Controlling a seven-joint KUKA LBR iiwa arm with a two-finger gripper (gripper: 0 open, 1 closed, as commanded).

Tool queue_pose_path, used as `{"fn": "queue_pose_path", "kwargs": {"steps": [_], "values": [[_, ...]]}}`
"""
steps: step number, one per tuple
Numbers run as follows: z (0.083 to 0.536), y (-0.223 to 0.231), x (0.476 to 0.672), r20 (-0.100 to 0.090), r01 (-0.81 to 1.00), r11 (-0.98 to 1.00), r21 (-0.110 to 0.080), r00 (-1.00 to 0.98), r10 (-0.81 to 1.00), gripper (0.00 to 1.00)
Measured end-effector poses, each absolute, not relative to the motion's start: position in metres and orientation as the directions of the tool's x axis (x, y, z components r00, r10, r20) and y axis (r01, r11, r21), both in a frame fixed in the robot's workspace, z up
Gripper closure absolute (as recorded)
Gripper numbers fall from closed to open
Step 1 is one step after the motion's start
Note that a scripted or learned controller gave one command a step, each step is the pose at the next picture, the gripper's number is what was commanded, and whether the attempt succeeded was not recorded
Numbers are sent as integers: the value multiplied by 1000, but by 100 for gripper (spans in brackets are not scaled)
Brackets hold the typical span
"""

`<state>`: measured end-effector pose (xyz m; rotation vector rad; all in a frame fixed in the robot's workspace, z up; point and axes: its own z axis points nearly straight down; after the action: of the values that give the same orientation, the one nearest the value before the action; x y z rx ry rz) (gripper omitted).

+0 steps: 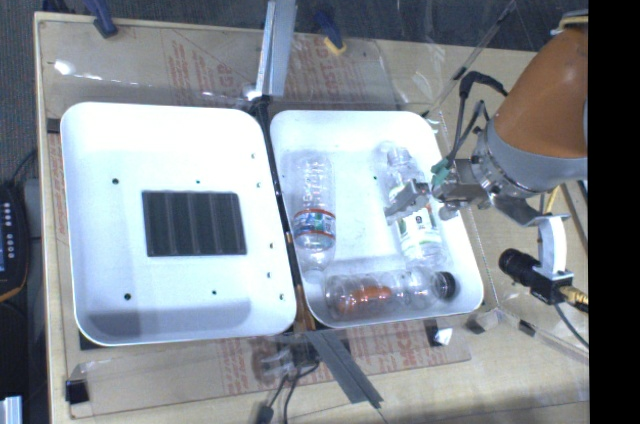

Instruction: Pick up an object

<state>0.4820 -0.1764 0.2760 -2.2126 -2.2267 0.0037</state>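
Observation:
Three clear plastic bottles lie in the right bin (345,137). One with a blue and red label (313,209) lies near the bin's left wall. A second with a green label (420,234) lies along the right wall. A third with a reddish label and a dark cap (388,291) lies across the front. My gripper (418,198) reaches in from the right and sits low over the upper half of the green-label bottle, hiding part of it. A flat black ridged block (193,222) rests in the middle of the left bin (100,137).
A metal bar (276,42) stands up behind the gap between the bins. Blue clamps (100,12) hold the board's far edge. The rims of the two bins meet at the middle divider (278,212). A strip of white floor lies between the two upright-lying bottles.

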Motion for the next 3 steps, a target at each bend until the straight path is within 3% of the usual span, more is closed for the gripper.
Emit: {"fn": "queue_pose_path", "kwargs": {"steps": [1, 2, 3], "values": [[133, -119, 551, 1, 998, 59, -6, -59, 998, 0], [148, -120, 554, 0, 998, 62, 4, -62, 998, 100], [146, -119, 553, 0, 998, 62, 0, -62, 998, 0]]}}
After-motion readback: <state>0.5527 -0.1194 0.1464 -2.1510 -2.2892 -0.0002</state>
